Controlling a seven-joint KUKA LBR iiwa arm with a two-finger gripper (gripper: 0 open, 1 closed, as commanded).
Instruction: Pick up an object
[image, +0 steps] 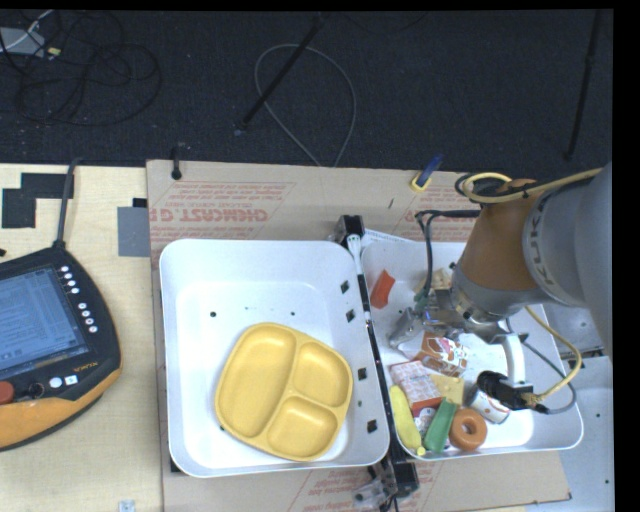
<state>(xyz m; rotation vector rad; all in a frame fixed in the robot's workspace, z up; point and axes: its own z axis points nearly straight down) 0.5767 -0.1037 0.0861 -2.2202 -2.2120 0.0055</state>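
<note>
In the right bin (560, 432) lie several small items. A red-orange block (381, 289) sits near the bin's left wall, with a red and white packet (412, 380) lower down. Along the front are a yellow banana-shaped piece (401, 412), a green piece (440, 426) and an orange ring (467, 430). A brown and white round snack item (446, 352) lies just below the gripper. My gripper (418, 322) is low inside the right bin, right of the red-orange block and above the packet. Nothing shows between its tips.
The left bin (190, 300) holds a yellow divided plate (283, 390). A black divider rail (362, 330) separates the bins. A teach pendant (45, 340) lies at the far left. The grey arm with its orange band (500, 250) and cables (540, 390) covers the right bin's right side.
</note>
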